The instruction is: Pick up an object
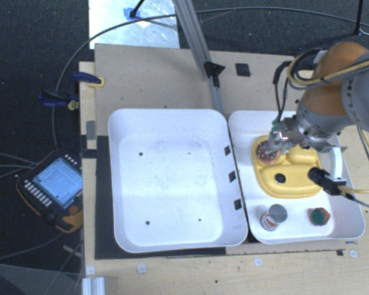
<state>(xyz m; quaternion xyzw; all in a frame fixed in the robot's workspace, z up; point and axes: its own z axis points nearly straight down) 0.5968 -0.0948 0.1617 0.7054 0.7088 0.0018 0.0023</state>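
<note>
In the right bin, a yellow toy is lying in the middle, with a small can and a green and red piece near the front edge. The gripper is hanging just over the round pink-topped end of the yellow toy; whether it is open or closed, I cannot tell. The left bin is sitting beside it on the brown bench, with a handheld pendant on the dark floor.

Two shallow white bins, left and right: smooth plastic, slight sheen. Yellow moulded toy under my wrist: glossy plastic. Tan tabletop: matt, looks like board or wood. Dark floor: rough, carpet-like. Slanted grey pole: smooth metal. My orange band: glossy.
</note>
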